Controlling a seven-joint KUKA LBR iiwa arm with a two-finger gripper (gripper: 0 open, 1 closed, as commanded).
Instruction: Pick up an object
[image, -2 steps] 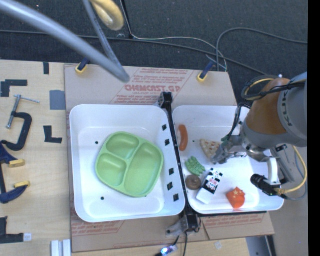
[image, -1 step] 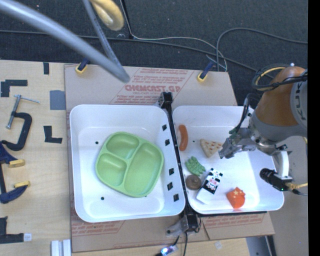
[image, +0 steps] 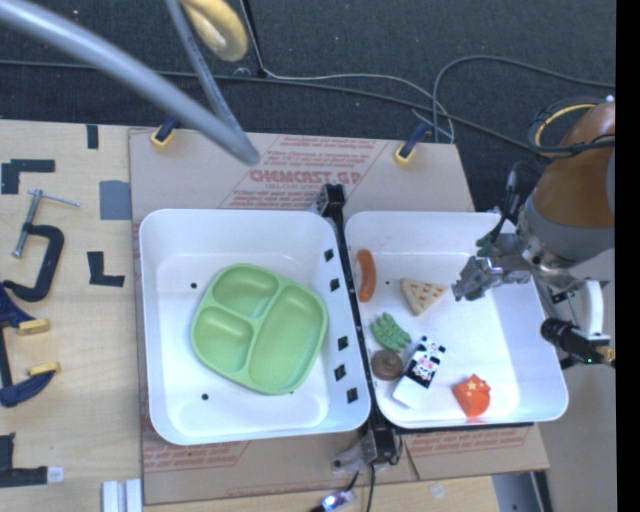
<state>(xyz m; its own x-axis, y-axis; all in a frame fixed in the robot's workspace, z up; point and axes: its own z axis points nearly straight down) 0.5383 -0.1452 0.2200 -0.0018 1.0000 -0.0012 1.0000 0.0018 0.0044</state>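
Note:
The right bin (image: 520, 330) holds several small toys: a red-orange sausage (image: 366, 274), a tan cheese wedge (image: 423, 294), a green leafy piece (image: 392, 331), a brown round piece (image: 387, 363), a white carton with black cow spots (image: 419, 371) and a red strawberry-like piece (image: 473, 394). My gripper (image: 474, 283) hangs over the right bin, just right of the cheese wedge and apart from it. Nothing shows between its fingers.
The left bin (image: 165, 300) holds a green divided plate (image: 260, 327). Black clips run along the divider between the bins (image: 345, 330). Clamps and tools lie on the bench at the far left (image: 35, 260). Cables cross the dark floor behind the bins.

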